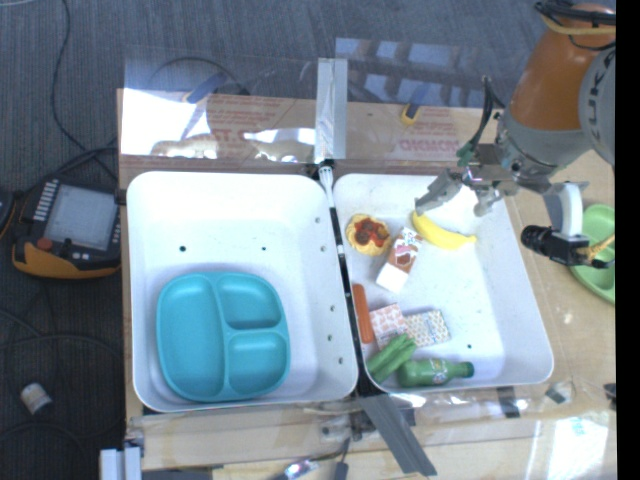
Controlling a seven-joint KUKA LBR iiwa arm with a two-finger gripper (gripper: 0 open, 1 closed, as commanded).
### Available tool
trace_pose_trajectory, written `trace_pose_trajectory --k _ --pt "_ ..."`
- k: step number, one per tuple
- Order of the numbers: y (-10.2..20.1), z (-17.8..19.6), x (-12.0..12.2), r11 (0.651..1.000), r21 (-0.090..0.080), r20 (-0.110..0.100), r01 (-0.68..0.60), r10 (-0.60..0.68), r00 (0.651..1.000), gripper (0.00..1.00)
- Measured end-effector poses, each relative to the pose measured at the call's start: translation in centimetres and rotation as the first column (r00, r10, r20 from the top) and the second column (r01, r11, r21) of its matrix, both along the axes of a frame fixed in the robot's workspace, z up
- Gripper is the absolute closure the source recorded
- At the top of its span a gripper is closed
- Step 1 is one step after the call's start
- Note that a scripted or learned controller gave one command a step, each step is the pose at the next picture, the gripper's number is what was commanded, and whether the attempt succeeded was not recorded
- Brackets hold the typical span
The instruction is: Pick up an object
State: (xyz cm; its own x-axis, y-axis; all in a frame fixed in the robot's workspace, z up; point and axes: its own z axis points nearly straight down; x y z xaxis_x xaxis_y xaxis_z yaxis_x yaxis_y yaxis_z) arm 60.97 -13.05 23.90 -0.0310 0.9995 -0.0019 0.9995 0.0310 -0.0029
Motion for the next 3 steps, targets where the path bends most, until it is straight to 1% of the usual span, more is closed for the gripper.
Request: trace_pose_trajectory --k 1,2,3 --pt "-4.0 -8.5 3.7 0.998 -0.002 0.0 0.066 -0.066 0.998 0.0" --pt "-4.6 -15.1 3.9 0.998 -0.003 0.009 -0.058 0.058 0.998 0.0" --pt "-1.9 -9.2 4.6 0.996 0.002 0.002 -0.089 0.089 0.996 0.0"
